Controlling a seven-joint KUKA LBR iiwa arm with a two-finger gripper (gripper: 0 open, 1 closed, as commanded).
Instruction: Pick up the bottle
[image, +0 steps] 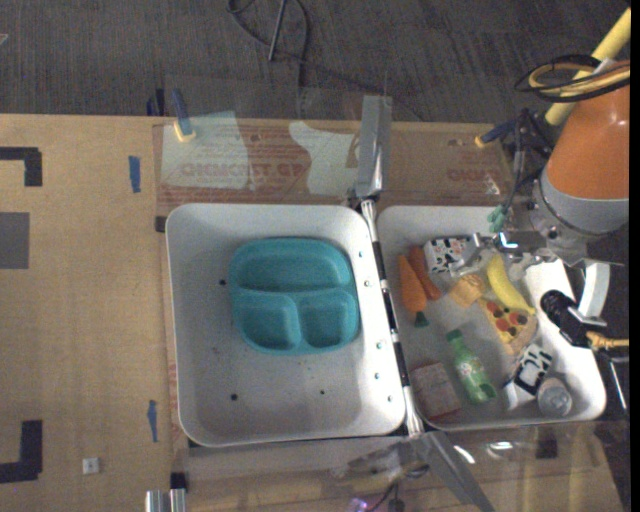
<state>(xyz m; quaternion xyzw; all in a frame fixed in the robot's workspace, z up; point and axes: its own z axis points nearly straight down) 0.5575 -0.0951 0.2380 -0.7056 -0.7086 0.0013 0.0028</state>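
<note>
Your gripper (512, 238) hangs over the upper right part of the right bin (400, 230), above the far end of the banana (505, 285) and just beside a black-and-white spotted carton (447, 255). You cannot tell from this view how far it is open, and you can see nothing in its hold. The arm (590, 150), with its orange band, comes in over that bin's upper right corner.

The bottle (470, 367) you are after is green with a pale cap. It lies on its side near the middle of the right bin's lower edge, cap toward the bin's middle, well apart from the gripper. Just beside it, in the lower left corner, sits a brownish packet (435, 388). On its other side lie a black-and-white thing (533, 368) and, in the lower right corner, a clear rounded thing (553, 398).

Two carrots (412, 283) lie along the right bin's left wall, and a pizza slice (510, 322) lies between the banana and the bottle.

In the left bin (195, 330) a teal divided plate (295, 293) rests nearer the upper edge.
</note>
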